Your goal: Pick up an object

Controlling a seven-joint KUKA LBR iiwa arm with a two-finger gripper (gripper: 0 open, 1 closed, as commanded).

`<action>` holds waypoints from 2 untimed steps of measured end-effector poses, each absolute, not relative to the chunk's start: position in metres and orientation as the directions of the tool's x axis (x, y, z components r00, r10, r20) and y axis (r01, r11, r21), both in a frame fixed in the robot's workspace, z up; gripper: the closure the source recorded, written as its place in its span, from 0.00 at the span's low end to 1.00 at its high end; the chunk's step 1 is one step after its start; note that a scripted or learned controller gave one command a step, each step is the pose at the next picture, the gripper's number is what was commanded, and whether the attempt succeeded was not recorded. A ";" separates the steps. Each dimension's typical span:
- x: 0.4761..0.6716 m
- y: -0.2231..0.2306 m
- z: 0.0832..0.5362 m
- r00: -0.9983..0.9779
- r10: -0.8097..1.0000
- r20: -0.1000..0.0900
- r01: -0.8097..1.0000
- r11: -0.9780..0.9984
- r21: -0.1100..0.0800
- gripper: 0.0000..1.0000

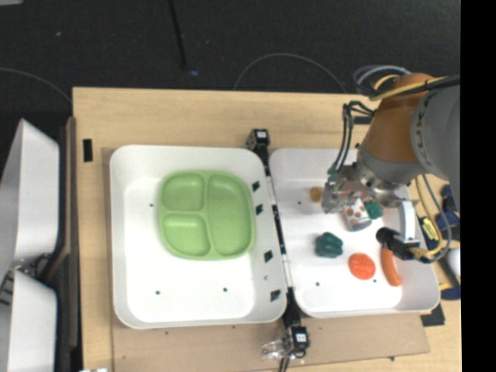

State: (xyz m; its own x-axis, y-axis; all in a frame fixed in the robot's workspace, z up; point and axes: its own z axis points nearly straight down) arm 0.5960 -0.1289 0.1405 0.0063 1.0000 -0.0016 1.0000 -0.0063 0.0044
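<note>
The grey arm with an orange band (395,134) reaches in from the right over the pale wooden bench (194,115) and hangs above the far part of the right shallow white bin (298,169). Its 2-finger gripper (343,200) sits low over the bin floor, and from this angle I cannot tell whether the claw is spread or pressed together, nor whether it pinches anything. A small white block with red marks (356,217) lies right at the gripper's near side, touching it or just beside it, with a small teal piece (374,208) close on the block's right. A small tan lump (315,194) rests just left of the gripper. Nearer the camera, a dark green lumpy toy (328,244) lies in the middle of the same bin. A round orange toy (361,266) lies further right and nearer still, and a slim orange-red piece (392,272) lies just beside it on the right. These 6 things are all in the right bin. The left shallow white bin (132,285) holds 1 light green plastic plate with 3 compartments (208,214), lying flat and well apart from the gripper.
</note>
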 end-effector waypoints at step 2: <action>0.603 -0.129 0.212 -0.002 1.000 -0.001 1.000 0.002 0.003 1.00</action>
State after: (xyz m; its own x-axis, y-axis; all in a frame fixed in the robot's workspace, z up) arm 0.6034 -0.1288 0.2117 -0.0022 1.0000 -0.0005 1.0000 0.0022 0.0027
